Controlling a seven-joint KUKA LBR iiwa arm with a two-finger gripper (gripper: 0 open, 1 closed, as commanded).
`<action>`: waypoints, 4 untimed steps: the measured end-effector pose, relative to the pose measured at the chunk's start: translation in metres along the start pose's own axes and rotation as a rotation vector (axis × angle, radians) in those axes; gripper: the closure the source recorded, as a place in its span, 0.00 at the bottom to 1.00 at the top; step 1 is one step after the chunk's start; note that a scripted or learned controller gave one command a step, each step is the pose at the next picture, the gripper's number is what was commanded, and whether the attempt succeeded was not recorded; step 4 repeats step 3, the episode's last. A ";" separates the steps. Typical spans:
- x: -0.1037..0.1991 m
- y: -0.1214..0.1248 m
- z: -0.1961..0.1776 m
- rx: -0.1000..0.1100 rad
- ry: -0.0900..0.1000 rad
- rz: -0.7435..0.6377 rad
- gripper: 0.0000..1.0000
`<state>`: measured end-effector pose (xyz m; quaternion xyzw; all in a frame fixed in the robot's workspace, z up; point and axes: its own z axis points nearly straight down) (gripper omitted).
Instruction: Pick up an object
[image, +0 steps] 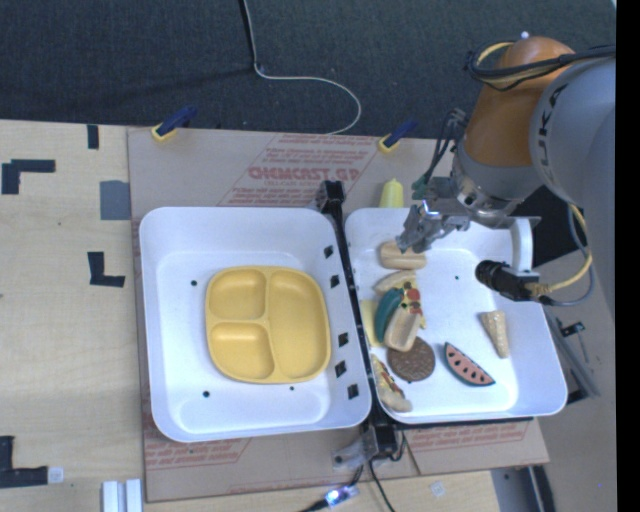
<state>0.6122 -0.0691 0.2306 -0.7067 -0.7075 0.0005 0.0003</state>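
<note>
My gripper (413, 240) hangs over the far left part of the right bin (530, 395), its tips just above a beige bread-like piece (398, 259). Nothing shows between its fingers. Below that piece lie a teal item (384, 314), a colourful sandwich-like toy (406, 318) and a brown cookie (411, 362). A watermelon slice (467, 365) and a cream cone (496, 332) lie to the right. A yellow object (391, 192) rests at the bin's far rim.
The left bin (170, 240) holds a yellow divided plate (268, 324). Another toy food piece (388, 385) lies at the right bin's near left edge. A black camera part (503, 279) juts from the arm over the right bin.
</note>
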 end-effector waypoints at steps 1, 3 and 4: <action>0.002 -0.011 0.015 0.002 0.000 0.002 1.00; -0.010 -0.001 0.003 0.000 0.000 -0.001 1.00; -0.010 -0.001 0.003 0.000 0.000 -0.001 1.00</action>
